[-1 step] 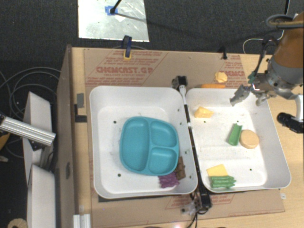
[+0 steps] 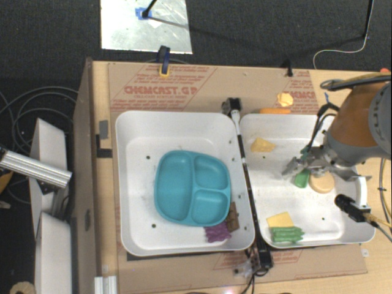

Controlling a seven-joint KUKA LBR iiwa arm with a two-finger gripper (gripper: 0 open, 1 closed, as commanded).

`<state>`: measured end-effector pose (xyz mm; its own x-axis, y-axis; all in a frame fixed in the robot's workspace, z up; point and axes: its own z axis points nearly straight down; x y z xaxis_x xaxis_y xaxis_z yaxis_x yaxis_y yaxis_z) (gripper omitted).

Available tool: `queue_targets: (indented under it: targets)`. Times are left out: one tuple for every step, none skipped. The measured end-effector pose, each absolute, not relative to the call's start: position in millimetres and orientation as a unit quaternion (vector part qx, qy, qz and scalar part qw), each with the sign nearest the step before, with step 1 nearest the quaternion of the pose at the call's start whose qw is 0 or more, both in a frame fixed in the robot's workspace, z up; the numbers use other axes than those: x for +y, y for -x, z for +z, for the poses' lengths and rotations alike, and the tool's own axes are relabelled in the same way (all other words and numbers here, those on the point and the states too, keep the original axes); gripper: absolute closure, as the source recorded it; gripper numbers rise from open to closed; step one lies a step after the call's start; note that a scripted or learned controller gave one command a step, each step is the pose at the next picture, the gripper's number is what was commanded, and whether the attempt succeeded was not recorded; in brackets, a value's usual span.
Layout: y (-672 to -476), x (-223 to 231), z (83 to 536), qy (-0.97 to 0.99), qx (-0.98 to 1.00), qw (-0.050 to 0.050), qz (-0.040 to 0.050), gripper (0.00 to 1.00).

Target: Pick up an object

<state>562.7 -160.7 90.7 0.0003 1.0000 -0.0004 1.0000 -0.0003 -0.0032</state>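
My gripper (image 2: 296,166) hangs low in the right bin (image 2: 343,234), near its middle. A small green object (image 2: 301,179) lies right below the gripper's tip, touching or nearly touching it. Beside that, on the right, is a round beige piece (image 2: 322,183). A pale yellow piece (image 2: 263,144) rests toward the bin's back left. At the front lie a yellow block (image 2: 280,219) and a green ridged item (image 2: 286,234). An orange item (image 2: 275,110) sits at the back rim.
The left bin (image 2: 135,133) holds a teal divided plate (image 2: 193,187), with a purple item (image 2: 215,232) and a brown item (image 2: 233,218) at its front right corner. The arm's grey and orange body (image 2: 361,124) covers the right bin's back right.
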Motion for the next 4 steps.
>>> queue_targets:
  targets:
    - [-566.9,-161,108,0.707,-0.708,-0.003,-0.0014,1.00]
    - [-566.8,-161,108,0.707,-0.708,-0.002,-0.0014,0.00]
    - [-586.9,-135,84,0.705,-0.709,-0.001,-0.0013,0.00]
    - [-587.0,-137,95,0.705,-0.709,-0.002,-0.0019,1.00]
